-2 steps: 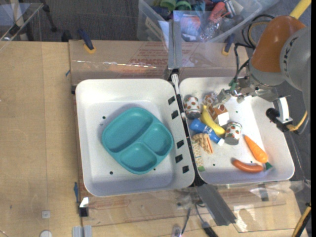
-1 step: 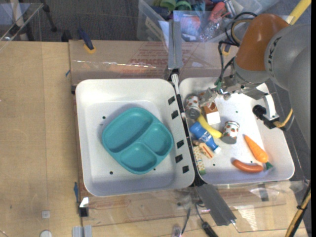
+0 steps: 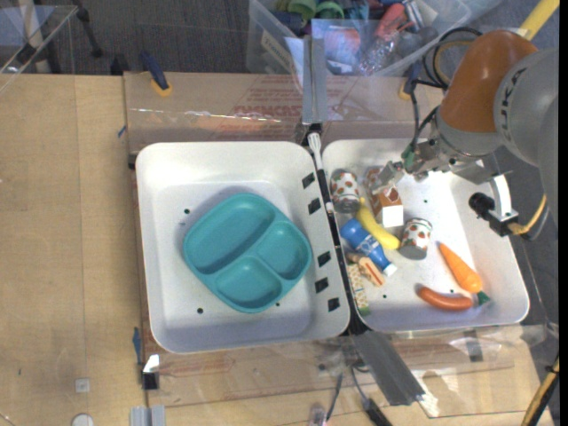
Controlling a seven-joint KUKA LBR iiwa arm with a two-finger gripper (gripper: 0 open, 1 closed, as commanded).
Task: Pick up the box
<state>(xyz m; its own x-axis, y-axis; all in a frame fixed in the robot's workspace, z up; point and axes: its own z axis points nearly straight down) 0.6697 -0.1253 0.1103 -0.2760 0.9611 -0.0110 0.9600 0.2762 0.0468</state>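
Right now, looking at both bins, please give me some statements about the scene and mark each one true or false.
1. The teal divided plate lies in the left bin. True.
2. The carrot lies in the left bin. False: it lies in the right bin.
3. The gripper holds the yellow banana. False: the banana lies apart from it, on the bin floor.
4. The small box lies in the right bin near the gripper. True.
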